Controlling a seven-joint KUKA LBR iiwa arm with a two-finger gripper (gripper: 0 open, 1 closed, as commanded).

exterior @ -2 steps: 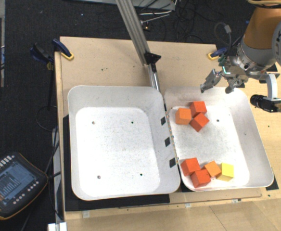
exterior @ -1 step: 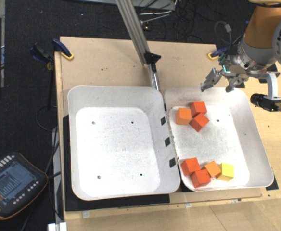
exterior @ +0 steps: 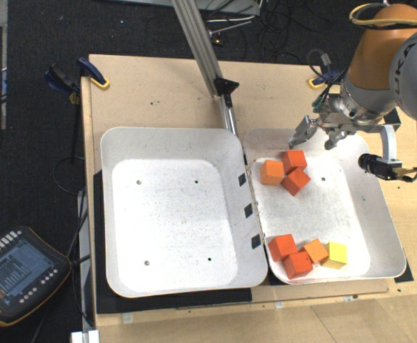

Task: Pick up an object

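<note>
Two shallow white bins sit side by side on the counter (exterior: 158, 84): the left bin (exterior: 123, 191) and the right bin (exterior: 369, 213). The right bin carries seven blocks in two clusters. Near its far edge lie three: a light orange block (exterior: 272, 171), a red-orange block (exterior: 294, 160) touching it, and another red-orange block (exterior: 296, 181) just in front. Near its front edge lie four: two red-orange blocks (exterior: 283, 246) (exterior: 298, 264), an orange block (exterior: 315, 251) and a yellow block (exterior: 337, 254) nearest the right corner. The arm (exterior: 387, 56) reaches in over the right bin's far edge, wrist bent downward. The gripper (exterior: 318, 134) hangs spread above the far cluster, with nothing between its fingers
</note>
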